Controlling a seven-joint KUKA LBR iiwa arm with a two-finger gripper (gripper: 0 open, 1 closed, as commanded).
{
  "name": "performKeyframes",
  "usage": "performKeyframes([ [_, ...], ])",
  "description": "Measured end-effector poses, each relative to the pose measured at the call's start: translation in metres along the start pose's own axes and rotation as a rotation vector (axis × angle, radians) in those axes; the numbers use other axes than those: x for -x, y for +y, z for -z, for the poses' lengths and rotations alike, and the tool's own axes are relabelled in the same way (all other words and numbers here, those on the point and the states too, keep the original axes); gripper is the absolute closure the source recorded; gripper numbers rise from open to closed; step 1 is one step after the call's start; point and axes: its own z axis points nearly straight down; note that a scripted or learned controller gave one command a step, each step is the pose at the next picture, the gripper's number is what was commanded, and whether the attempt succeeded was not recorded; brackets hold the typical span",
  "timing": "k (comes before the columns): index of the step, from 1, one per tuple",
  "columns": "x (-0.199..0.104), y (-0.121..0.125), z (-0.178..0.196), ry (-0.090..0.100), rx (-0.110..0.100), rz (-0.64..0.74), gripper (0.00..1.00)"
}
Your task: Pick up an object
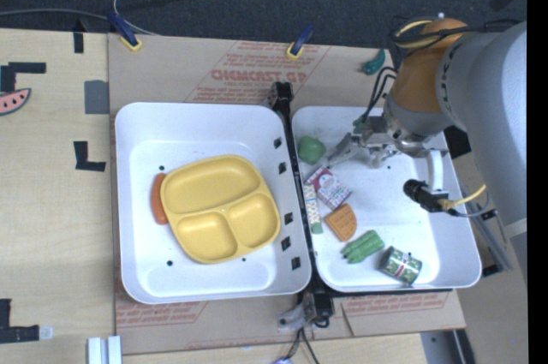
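My gripper (358,145) hangs over the back of the right bin (454,268), just right of a green ball (311,150) that lies against the bin's left wall. Nothing shows in the gripper. Below the ball lies a pink and white patterned packet (326,187), then an orange wedge (341,223). Toward the front of the bin are a bumpy green piece (362,246) and a small green-labelled can (400,265) on its side.
The left bin (137,268) holds a yellow divided tray (221,206) with an orange item (158,199) poking out from under its left edge. A black divider (289,174) with clips runs between the bins. The grey arm (479,114) covers the right bin's far right corner.
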Motion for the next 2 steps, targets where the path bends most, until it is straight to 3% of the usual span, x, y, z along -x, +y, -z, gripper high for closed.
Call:
performKeyframes([
  [1,-0.0005,-0.0001,0.0092,0.001,-0.001,0.0,1.0],
  [2,-0.0005,-0.0002,0.0091,0.001,-0.001,0.0,0.0],
])
